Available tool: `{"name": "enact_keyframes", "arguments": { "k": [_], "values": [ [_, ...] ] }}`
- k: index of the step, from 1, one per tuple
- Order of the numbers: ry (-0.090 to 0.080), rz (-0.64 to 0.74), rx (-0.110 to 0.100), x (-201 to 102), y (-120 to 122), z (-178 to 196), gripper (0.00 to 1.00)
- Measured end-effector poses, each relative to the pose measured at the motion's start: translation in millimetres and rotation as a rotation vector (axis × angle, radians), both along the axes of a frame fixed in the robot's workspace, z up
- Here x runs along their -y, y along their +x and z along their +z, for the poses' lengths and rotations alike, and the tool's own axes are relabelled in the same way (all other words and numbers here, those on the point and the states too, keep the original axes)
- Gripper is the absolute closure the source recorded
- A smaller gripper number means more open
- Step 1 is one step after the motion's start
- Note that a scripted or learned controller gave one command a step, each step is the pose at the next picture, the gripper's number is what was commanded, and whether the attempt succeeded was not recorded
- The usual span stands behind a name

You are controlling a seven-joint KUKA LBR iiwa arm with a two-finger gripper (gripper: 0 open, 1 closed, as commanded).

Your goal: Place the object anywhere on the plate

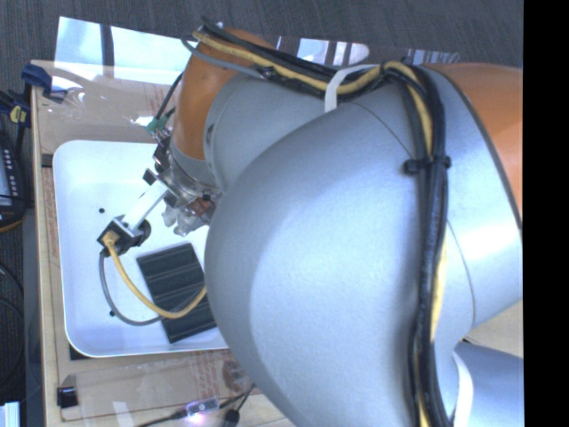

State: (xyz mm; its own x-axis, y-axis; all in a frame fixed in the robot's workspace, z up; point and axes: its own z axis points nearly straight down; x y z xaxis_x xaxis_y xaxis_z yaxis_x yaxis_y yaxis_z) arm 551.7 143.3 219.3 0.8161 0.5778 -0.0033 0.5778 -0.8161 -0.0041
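The arm [356, 238] bulks large over the right of the bin [80, 194], grey, with its orange band [200, 87] above the bin's far edge. Much of the bin's right side is hidden under it. The gripper [182, 213] hangs over the middle of the bin, close under the wrist. It is crowded by metal parts and shadow, so I cannot tell whether it is apart or together, and nothing can be made out in its grasp.

The object [169, 274], a flat black ribbed block, lies on the bin's floor towards the near edge. It sits just below the gripper and apart from it, turned a little askew to the bin's walls. Its right corner runs under the arm. A dark speck [102, 210] sits on the bin's floor near the left wall, too small to identify.
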Motion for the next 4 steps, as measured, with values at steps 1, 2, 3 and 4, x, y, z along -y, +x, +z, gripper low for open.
{"name": "enact_keyframes", "arguments": {
  "k": [1, 2, 3, 4],
  "values": [
    [0.0, 0.005, -0.003, 86.5, -50.0, -29.4, 1.0],
    [0.002, 0.308, -0.001, 127.0, -75.9, -28.7, 1.0],
    [0.002, 0.303, -0.001, 45.5, -25.0, -29.1, 1.0],
    [0.002, 0.302, -0.001, 46.0, -25.0, -29.2, 0.0]
  ]
}}
